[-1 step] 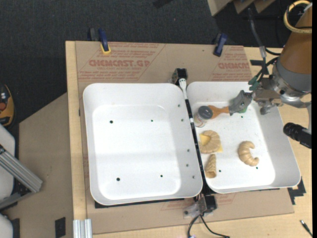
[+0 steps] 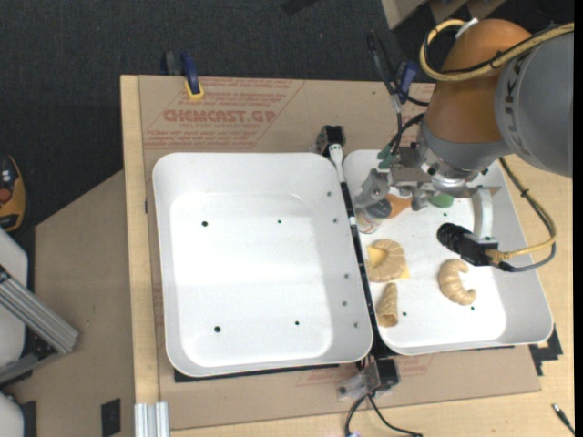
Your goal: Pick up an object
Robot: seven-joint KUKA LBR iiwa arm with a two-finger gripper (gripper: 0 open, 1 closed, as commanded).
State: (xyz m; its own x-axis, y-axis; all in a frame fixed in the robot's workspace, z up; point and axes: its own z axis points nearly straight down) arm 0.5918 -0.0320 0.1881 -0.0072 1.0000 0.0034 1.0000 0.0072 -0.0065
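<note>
Hovering low at the right bin's [image 2: 524, 321] upper-left corner, the gripper [image 2: 375, 209] hides its grip state; I cannot tell. Descending there risks striking the divider wall, missing the 3 pastries [image 2: 386, 258].

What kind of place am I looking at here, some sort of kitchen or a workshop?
Most likely a robotics lab bench, not a kitchen. A grey robot arm reaches over two shallow white bins clamped onto a board, and the croissant-like pieces in the right bin look like practice objects for picking.

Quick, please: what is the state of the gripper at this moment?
Gripper: low over the right bin, near its upper left corner; open, shut or holding something cannot be told.
</note>
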